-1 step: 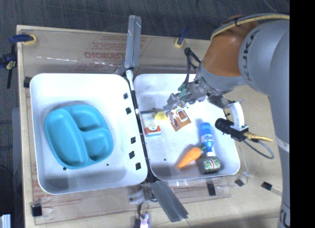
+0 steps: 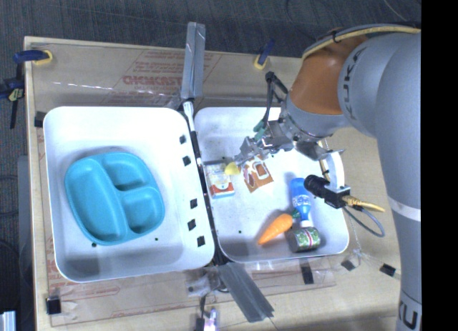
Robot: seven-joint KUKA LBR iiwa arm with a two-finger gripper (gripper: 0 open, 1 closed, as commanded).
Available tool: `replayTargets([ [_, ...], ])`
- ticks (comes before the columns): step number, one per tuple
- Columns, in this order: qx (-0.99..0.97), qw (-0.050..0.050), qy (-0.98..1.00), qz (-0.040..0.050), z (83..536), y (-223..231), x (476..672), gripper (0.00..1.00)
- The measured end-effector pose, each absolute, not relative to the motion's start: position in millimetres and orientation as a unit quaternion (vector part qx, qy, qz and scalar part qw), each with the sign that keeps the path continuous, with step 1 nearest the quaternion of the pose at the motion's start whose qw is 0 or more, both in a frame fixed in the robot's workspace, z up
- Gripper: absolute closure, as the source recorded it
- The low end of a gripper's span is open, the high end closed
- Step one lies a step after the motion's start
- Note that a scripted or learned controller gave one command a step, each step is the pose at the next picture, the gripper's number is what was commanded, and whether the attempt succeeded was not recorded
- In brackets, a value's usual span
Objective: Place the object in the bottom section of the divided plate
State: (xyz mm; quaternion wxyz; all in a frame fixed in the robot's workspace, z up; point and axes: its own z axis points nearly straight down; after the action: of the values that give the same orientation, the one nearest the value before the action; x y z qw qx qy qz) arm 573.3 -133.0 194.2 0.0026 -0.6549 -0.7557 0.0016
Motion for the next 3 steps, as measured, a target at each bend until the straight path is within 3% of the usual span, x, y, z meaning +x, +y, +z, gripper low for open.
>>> replayTargets([
  [1,-0.593,0.002,-0.805,0.0014,190,-64,551.8,1.0],
  [2,-0.604,0.001,-0.797,0.0006,246,10,549.4,1.0],
  [3,-0.539,0.001,-0.842,0.001,249,74,585.0,1.0],
])
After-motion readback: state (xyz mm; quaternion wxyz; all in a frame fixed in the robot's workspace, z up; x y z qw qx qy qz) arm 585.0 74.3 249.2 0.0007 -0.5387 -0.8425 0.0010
